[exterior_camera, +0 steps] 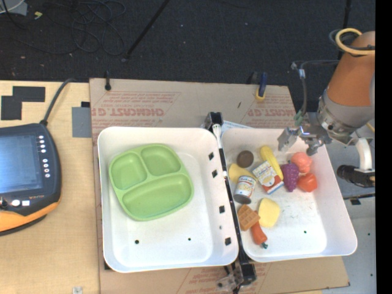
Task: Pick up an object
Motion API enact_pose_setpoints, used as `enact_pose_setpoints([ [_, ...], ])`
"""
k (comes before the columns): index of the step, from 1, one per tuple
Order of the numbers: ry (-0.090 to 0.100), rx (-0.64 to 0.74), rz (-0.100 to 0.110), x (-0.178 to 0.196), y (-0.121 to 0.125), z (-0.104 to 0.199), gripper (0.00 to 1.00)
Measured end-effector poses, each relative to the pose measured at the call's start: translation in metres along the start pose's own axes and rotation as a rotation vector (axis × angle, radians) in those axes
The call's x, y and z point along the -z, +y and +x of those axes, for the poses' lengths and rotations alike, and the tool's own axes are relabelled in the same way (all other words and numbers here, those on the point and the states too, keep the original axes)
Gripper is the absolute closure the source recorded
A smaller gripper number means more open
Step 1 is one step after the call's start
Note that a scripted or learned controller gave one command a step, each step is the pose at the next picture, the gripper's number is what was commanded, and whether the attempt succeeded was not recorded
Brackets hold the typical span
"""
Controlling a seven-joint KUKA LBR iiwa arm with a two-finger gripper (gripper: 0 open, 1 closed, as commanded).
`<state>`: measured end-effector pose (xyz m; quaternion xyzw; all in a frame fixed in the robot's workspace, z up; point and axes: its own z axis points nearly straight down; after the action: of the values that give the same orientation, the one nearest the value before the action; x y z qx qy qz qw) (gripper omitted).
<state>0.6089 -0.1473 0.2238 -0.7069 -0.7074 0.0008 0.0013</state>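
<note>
Gripper (301, 138) hovers upper right, fingers spread and empty, above the toy food clustered in the right bin (334, 237), ready to descend.

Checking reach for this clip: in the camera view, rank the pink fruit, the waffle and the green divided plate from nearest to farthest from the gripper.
From the gripper:
1. Pink fruit, right bin, just below it.
2. Waffle, right bin, near the divider.
3. Green divided plate, left bin.

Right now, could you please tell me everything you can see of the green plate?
The green plate is light green, looks like smooth plastic, and has rounded corners. Raised ridges split it into three compartments: two small ones at the far side, one long one nearer. It lies flat, slightly turned, on the floor of the left bin, with nothing on it.
</note>
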Motion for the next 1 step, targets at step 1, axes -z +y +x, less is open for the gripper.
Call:
enact_pose_setpoints([
  [1, -0.005, 0.000, -0.013, -0.1033, 0.0029, -0.0216, 0.00],
])
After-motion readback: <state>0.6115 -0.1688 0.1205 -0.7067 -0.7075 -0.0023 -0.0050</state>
